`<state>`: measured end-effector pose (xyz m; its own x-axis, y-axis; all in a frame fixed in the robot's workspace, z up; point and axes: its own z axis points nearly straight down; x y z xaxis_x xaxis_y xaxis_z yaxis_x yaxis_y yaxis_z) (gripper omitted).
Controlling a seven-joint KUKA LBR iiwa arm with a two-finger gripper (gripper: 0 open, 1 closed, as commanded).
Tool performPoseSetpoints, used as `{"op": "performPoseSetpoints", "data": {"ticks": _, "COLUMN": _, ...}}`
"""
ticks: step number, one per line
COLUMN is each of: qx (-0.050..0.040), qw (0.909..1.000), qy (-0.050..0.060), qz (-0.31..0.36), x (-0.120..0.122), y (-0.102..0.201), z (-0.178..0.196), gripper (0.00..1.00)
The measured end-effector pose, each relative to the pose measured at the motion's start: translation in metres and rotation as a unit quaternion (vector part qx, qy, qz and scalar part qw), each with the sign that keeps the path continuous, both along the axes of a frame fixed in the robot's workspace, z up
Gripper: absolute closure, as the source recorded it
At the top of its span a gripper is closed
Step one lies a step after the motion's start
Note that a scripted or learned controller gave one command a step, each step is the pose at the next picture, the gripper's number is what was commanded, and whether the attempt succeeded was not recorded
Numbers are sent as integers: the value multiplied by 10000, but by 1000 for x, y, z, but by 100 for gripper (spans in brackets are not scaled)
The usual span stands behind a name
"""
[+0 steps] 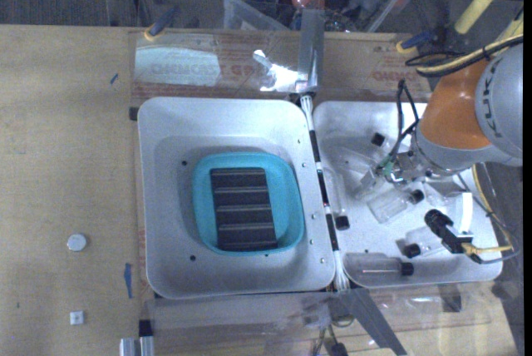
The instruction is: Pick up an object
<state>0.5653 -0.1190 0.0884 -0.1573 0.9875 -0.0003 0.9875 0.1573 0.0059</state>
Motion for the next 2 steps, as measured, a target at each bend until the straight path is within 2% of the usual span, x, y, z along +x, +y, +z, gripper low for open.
{"op": "performPoseSetpoints", "data": {"ticks": 1, "qx": -10, "qw": 10000, "qy": -34, "qz": -10, "x": 2, "y": -1, "z": 11, "gripper": 100}}
{"op": "performPoseSetpoints", "data": {"ticks": 2, "qx": -10, "qw": 10000, "qy": -34, "qz": -10, "x": 2, "y": -1, "z": 11, "gripper": 0}}
